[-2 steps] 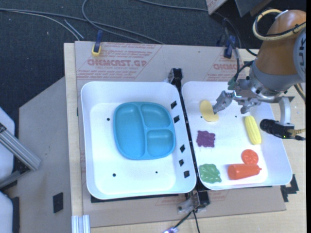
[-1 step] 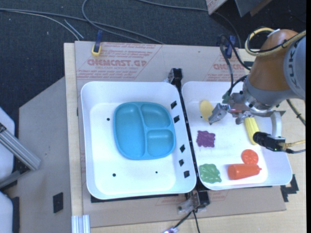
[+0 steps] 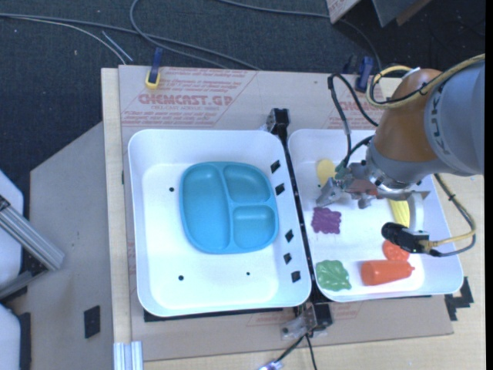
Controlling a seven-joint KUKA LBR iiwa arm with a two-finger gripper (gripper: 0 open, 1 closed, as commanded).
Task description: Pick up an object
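The bench is a sheet of board (image 3: 192,87) printed in red with "CHEMCAST GP" along its far edge. On it sit two shallow white bins side by side. The left bin (image 3: 146,206), well to the gripper's left, holds a blue divided tray (image 3: 229,206) with three compartments. The right bin (image 3: 439,280) lies under the grey arm (image 3: 454,122), whose orange band (image 3: 400,133) sits above the wrist.

The gripper (image 3: 333,193) hangs low over the far left part of the right bin; whether its fingers are spread or closed cannot be told, and nothing is seen between them. Nearer the camera on the gripper's right lies an orange carrot-like toy (image 3: 383,272). Just below the gripper is a purple grape bunch (image 3: 326,220); further toward the camera, a green leafy toy (image 3: 333,274). A yellow piece (image 3: 326,168) sits just beyond the gripper, another yellow item (image 3: 400,210) to its right.
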